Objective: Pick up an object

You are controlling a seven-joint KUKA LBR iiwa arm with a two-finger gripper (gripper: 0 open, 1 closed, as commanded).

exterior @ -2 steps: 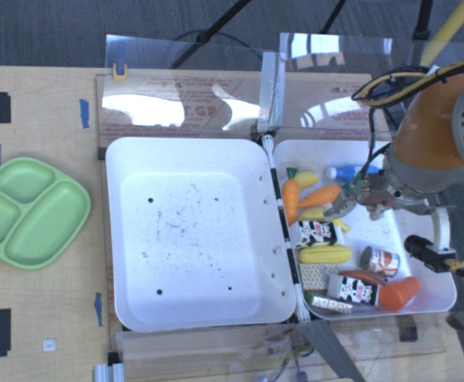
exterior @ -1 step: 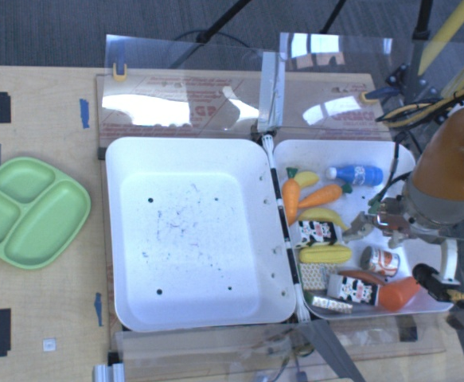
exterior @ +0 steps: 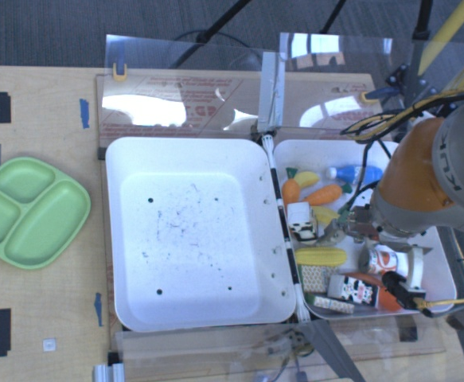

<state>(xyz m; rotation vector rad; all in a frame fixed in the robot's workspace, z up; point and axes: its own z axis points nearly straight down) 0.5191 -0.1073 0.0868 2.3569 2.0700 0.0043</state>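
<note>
Wooden bench point(exterior: 40, 102) is carrying two white bins side by side; left bin point(exterior: 188, 229) is showing just scuffed floor, right bin point(exterior: 442, 281) is holding all the clutter. Green divided plate point(exterior: 29, 212) is sitting well off to the left, out of play.

Arm is reaching in from the right, orange band over the right bin, gripper point(exterior: 357, 228) hanging low over the bin's middle. Can't tell how the jaws are standing: the wrist is blocking them, and nothing is visibly between them.

Candidates: yellow corn cob point(exterior: 321, 256) is lying just below-left of the gripper, long axis running left-right across the bin. Orange carrot-like piece point(exterior: 325, 194) and a second orange piece point(exterior: 292, 189) are sitting above it, toward the far wall, with a blue bottle point(exterior: 349, 173) beyond. Small white box point(exterior: 299, 217) is sitting against the left wall. Red-and-white packet point(exterior: 384, 259) is lying right under the wrist.

Judging the corn as the nearest clean target: a short shift toward the near-left corner, jaws closing across its short axis. Neighbours are packed close, so a stray nudge is looking likely.
</note>
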